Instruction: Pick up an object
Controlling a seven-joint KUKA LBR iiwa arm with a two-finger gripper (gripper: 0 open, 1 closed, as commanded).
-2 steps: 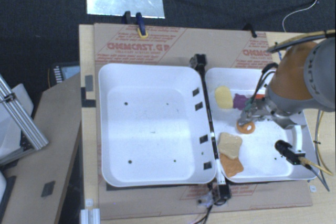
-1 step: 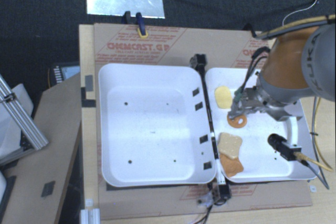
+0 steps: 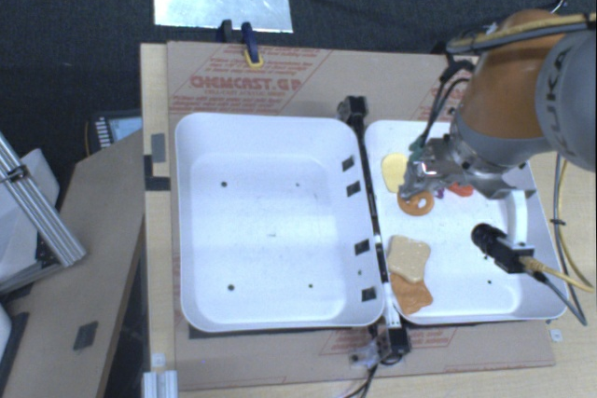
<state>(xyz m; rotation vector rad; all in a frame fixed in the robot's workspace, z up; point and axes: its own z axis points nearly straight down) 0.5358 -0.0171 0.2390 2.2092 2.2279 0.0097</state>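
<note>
White right-hand bin holds everything; nearest the camera, a bread slice over an orange piece; beyond the bread, a pretzel ring under the gripper, jaw state untellable; farther, a yellow piece. Best to descend centred on the ring, clear of the bread.

Red print reading "CHEMCAST GP" runs across the brown protective sheet beneath the two white bins, visible just beyond the far rim of the left bin. Smaller red lines of print above and beside the brand name, and more along the sheet's near edge, are too small and blurred to make out.
</note>
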